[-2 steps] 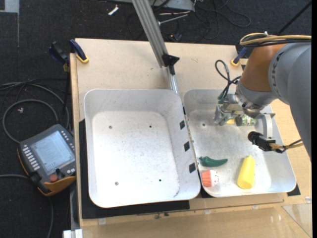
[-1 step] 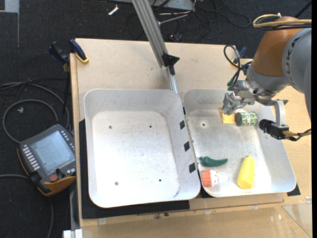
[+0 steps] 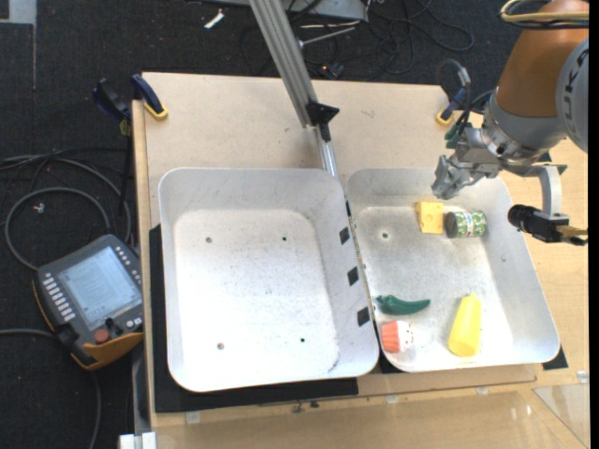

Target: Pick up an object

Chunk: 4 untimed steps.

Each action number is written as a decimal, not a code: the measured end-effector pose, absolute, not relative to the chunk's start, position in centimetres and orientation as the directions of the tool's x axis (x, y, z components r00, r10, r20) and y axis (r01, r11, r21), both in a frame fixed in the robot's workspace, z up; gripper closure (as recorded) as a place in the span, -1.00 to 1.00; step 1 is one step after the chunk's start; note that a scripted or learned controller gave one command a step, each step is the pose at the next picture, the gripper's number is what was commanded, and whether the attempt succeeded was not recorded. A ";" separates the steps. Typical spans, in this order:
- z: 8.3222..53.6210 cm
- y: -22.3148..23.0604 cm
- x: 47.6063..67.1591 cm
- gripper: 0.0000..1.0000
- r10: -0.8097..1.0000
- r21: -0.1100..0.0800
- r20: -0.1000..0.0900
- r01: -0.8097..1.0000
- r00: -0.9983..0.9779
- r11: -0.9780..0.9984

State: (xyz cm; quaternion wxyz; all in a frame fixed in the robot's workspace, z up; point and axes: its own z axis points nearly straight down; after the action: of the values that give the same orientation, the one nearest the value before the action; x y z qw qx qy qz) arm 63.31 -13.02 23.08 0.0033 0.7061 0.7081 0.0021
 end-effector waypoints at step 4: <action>24.7 1.7 64.0 1.00 1.000 -0.001 0.001 1.000 -0.007 0.007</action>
State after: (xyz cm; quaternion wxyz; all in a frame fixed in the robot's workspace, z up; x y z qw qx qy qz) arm 63.95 1.65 24.73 -0.0009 0.7046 0.7096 0.0000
